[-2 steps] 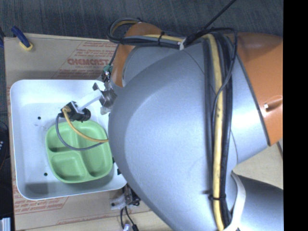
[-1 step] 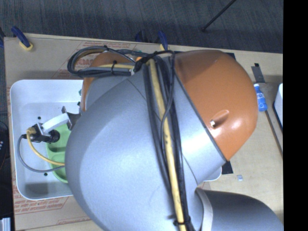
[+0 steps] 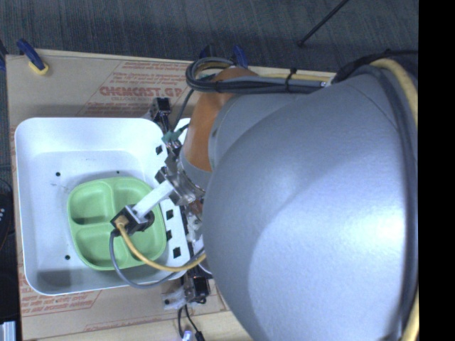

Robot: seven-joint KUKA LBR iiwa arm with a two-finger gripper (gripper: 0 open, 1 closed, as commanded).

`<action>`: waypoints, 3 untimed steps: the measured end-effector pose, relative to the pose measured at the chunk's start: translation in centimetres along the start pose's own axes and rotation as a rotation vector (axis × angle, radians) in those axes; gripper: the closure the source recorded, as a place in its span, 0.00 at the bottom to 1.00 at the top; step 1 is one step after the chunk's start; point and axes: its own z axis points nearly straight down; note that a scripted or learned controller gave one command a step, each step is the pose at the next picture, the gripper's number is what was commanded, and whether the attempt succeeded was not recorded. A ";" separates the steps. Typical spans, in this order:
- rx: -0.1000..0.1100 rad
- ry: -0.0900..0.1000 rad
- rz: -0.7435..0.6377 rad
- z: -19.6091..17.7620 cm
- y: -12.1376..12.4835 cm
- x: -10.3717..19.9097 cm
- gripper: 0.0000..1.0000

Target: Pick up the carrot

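Presumably carrot was light, stiff, smooth; mid-length hold advised. Gripper [image 3: 178, 215] hung by plate [image 3: 92, 204], centre-left; closure could not be told.

Robotics lab bench, pretty clearly: a big grey arm [image 3: 320, 212] hangs over a white bin [image 3: 35, 148] on a brown printed sheet [image 3: 106, 94] with blue clamps [image 3: 32, 54] at its edge. The floor [image 3: 106, 13] might be grey carpet, but it's dim up there.
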 end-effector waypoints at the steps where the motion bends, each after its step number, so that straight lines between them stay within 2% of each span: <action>1: 0.000 -0.002 -0.291 10.7 -2.0 1.1 0.00; 2: 0.006 -0.006 -0.299 9.7 -2.1 1.1 1.00; 3: -0.001 0.000 -0.020 3.8 0.9 2.3 1.00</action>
